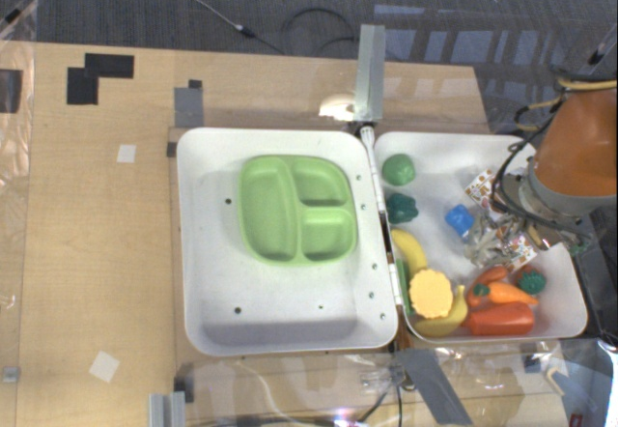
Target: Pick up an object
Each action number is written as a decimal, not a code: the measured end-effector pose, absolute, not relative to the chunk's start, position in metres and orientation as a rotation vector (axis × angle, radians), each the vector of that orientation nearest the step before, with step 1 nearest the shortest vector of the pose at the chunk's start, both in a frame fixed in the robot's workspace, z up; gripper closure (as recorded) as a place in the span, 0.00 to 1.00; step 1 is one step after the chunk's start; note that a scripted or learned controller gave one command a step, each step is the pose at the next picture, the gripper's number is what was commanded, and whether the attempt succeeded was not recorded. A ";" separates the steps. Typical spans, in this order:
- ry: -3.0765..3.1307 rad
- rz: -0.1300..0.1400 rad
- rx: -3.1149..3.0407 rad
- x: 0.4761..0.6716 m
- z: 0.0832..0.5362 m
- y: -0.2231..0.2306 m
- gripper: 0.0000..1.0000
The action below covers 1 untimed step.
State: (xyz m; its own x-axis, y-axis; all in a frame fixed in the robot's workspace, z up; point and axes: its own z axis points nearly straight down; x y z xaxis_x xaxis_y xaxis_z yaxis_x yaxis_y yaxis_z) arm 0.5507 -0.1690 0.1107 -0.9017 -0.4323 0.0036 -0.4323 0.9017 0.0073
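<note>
The right bin [436,151] holds several toy foods: a green ball [398,169], a dark green broccoli piece [403,209], a blue block [459,219], a banana [409,250], a yellow round piece [431,295], a carrot [502,294] and a red piece [499,321]. My gripper [494,243] hangs low over the middle right of this bin, below the orange band [581,147]. It is just right of the blue block and above the carrot. Its tips blend into the clutter beneath them.
The left bin [208,222] carries a light green divided plate [294,208]. A metal post [369,68] stands behind the gap between the bins. Black cables curl beside my wrist at the right. Wooden bench surface stretches to the left.
</note>
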 end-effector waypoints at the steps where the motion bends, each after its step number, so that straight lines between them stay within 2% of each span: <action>1: -3.066 -0.002 0.698 0.553 0.115 -0.170 0.00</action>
State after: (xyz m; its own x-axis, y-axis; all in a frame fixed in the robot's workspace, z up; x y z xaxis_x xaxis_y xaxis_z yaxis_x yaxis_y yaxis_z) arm 0.5532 -0.1697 0.1146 -0.9014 -0.4329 -0.0027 -0.4329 0.9014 0.0009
